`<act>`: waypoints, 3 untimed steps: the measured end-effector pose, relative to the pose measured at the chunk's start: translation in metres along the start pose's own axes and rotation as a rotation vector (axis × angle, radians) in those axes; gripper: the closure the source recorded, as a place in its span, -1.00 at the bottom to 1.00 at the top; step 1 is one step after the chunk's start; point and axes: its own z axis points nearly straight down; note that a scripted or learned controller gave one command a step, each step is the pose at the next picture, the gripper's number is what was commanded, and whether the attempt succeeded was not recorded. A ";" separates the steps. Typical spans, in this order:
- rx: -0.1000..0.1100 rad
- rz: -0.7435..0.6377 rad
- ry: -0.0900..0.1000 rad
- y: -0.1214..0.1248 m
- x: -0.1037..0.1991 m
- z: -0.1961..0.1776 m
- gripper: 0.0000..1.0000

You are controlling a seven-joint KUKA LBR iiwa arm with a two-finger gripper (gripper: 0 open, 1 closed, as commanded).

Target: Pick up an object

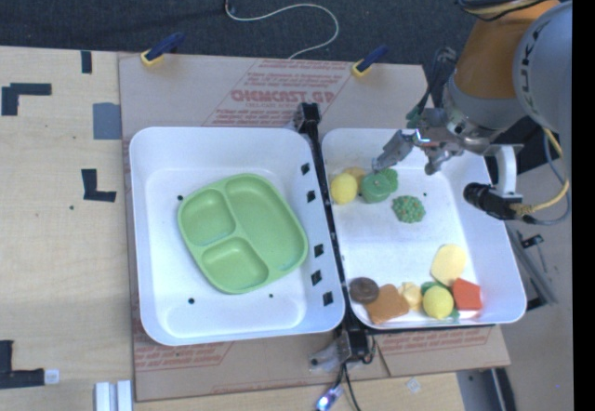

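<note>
Lying seemingly just under the tool (412,155): green toy (379,184).

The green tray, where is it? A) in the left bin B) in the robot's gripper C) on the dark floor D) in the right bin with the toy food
A: the green tray lies flat in the left bin, while the toy food sits in the right bin.
</note>
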 end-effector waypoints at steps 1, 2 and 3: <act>0.007 0.002 0.001 -0.093 0.023 0.128 -1.00; 0.000 0.002 0.000 -0.088 0.022 0.112 1.00; -0.010 -0.008 0.002 -0.062 0.085 0.016 1.00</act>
